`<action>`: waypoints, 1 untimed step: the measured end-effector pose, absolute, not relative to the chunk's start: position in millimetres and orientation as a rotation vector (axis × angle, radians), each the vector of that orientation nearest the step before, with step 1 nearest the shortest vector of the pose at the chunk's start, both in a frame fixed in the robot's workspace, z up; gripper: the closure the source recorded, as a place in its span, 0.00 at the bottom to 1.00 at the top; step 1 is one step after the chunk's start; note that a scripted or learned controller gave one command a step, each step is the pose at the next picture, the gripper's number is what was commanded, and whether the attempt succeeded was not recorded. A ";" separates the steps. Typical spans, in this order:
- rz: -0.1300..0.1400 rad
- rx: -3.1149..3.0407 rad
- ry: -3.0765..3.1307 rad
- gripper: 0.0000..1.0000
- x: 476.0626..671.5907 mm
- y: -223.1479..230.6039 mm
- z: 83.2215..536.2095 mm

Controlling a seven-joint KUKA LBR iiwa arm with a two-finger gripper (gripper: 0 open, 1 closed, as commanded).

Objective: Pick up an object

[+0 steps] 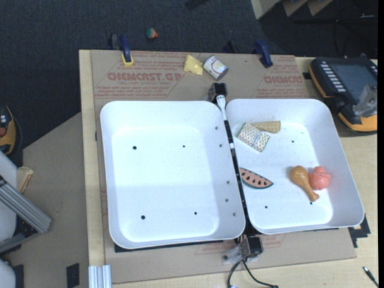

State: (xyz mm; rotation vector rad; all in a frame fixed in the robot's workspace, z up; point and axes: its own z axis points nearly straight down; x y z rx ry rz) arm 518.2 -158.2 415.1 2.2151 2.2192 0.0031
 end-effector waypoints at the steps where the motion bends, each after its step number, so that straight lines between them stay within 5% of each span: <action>1: 0.014 2.210 2.209 1.00 477.8 -162.5 544.3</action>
